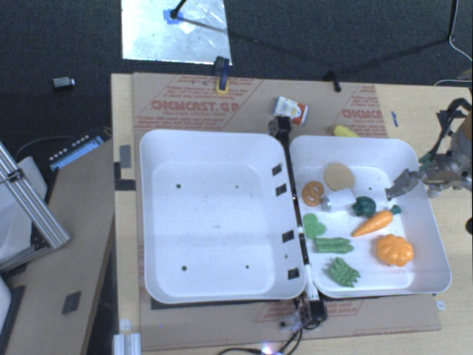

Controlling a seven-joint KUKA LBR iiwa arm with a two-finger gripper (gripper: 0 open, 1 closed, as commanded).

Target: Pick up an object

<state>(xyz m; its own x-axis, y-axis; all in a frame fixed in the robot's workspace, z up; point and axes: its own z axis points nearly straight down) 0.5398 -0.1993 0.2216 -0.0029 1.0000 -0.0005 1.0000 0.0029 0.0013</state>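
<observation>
Dark floor surrounds the desk (118,220), which carries two white bins. Toy foods crowd the right bin (425,220). At its right rim the tool (403,186) hovers; I cannot tell whether it is apart or together. Nearest lies the carrot (372,223), just left and below, its long axis slanting toward the tool.
</observation>
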